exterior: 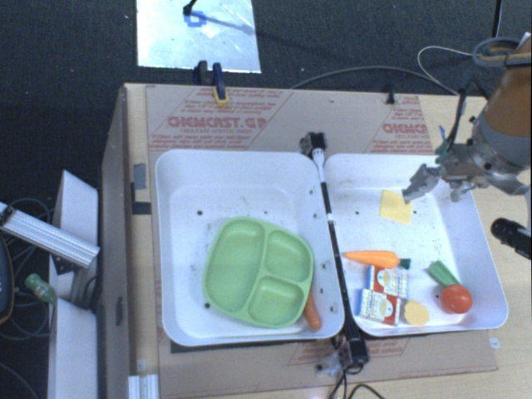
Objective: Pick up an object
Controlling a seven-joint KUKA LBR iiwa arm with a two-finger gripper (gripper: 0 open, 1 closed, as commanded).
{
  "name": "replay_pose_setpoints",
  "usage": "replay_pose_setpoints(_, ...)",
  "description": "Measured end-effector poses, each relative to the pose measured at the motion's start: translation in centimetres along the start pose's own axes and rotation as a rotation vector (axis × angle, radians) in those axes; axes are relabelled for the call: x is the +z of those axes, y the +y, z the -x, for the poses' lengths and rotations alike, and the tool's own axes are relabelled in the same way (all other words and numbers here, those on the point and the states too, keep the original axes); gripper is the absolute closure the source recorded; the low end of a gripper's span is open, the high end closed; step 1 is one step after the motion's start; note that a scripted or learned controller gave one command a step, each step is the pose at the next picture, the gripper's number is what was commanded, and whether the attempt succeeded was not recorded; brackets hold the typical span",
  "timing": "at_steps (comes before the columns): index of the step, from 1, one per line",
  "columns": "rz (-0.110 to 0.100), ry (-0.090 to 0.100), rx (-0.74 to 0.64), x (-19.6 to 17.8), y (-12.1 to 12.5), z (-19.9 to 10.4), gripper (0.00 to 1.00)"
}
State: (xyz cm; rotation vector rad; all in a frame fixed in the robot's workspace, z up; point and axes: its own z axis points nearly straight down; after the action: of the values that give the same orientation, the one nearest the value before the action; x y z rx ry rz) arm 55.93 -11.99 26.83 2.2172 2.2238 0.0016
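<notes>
My gripper (436, 184) hangs over the back of the right bin (486, 248), with one finger (416, 184) just above and to the right of a yellow cheese slice (396, 207). The fingers stand apart and nothing sits between them. In the same bin lie a carrot (374, 258), a red-and-white carton (382, 293), a small yellow round piece (416, 312), a red tomato (455, 298) and a green piece (442, 273). The left bin (179, 223) holds a green divided plate (259, 270), with an orange sausage-like piece (312, 314) at its right edge.
A black divider (330, 223) runs between the two bins. Clamps (214, 77) grip the board's back edge. A cable (440, 61) loops behind the right bin. The back of the left bin is bare white floor.
</notes>
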Motion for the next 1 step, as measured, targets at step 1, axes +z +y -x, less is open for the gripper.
replay_pose_setpoints(1,-0.003,0.0,0.002,14.91,2.67,6.65,0.0)
